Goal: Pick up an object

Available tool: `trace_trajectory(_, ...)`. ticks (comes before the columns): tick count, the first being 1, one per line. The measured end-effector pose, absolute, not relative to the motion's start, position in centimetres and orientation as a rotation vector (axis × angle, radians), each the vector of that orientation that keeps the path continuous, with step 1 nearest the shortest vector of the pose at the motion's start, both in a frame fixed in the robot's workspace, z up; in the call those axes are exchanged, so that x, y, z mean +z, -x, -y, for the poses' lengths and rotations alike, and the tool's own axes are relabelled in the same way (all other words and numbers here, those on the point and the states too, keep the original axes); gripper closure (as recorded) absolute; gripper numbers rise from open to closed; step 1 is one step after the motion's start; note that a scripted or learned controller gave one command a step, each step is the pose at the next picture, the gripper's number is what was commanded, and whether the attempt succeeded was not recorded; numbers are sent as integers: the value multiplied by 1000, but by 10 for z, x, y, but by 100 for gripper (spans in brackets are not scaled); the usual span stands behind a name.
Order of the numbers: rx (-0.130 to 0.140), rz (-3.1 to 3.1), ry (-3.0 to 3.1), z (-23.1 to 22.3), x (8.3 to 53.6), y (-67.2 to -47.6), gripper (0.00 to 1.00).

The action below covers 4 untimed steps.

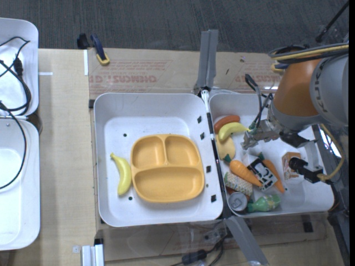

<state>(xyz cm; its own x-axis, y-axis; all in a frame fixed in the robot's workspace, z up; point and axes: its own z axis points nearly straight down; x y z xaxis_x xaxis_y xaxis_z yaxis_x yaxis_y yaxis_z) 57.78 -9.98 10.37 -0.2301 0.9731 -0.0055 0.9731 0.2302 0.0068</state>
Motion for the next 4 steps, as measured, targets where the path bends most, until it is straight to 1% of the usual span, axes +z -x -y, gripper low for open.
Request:
trace_trajectory(1, -2, -2428, -1992, 79, 192, -587, 100)
trace_trajectory(2, -3, -2428, -1993, 79, 191, -586, 0)
trace_trajectory(3, -2, -2418, -2005, 37, 271, -571, 0)
trace_trajectory(4, -5, -2328, -2112, 96, 231, -504, 0)
